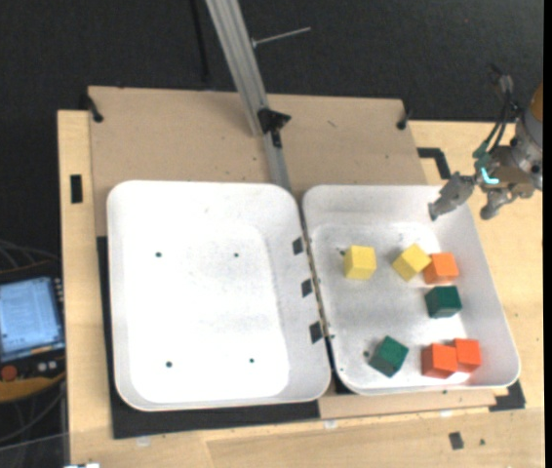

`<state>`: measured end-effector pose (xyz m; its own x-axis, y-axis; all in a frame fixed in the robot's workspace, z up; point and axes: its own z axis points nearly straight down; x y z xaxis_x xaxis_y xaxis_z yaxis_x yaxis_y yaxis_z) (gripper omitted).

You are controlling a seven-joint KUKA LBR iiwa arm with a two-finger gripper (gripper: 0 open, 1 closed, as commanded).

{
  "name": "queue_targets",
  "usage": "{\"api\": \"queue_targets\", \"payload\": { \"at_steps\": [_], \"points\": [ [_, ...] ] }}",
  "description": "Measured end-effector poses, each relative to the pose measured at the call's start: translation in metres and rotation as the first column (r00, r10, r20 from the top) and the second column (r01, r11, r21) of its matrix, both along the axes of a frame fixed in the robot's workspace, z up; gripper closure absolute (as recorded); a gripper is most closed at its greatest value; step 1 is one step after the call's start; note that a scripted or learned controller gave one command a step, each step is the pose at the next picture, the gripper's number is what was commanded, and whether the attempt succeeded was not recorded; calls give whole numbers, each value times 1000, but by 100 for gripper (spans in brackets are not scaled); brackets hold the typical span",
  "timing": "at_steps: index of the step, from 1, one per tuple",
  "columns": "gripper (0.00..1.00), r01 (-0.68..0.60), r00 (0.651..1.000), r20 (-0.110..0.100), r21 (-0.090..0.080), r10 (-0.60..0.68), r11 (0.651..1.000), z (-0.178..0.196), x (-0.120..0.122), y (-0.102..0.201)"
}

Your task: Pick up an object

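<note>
The right bin [354,208] holds several small blocks. Two yellow blocks [360,261] [412,260] lie near its middle, with an orange block [442,268] touching the right one. A dark green block [443,301] sits below that, another green block [388,356] lies near the front, and two orange blocks [440,359] [467,352] sit together at the front right. My gripper [470,201] hovers over the bin's back right corner, its two fingers spread apart and open, with nothing between them.
The left bin [198,291] is beside the right one. A slanted metal pole [242,57] rises behind the bins. A handheld control pendant [18,325] lies off the bench at the left.
</note>
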<state>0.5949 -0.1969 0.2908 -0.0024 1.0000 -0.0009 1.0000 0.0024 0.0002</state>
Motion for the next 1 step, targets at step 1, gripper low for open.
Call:
{"api": "queue_targets", "payload": {
  "at_steps": [1],
  "points": [
    [0, -1, 1000, 1, -1, 1, 1000, 1, 0, 0]
  ]
}}
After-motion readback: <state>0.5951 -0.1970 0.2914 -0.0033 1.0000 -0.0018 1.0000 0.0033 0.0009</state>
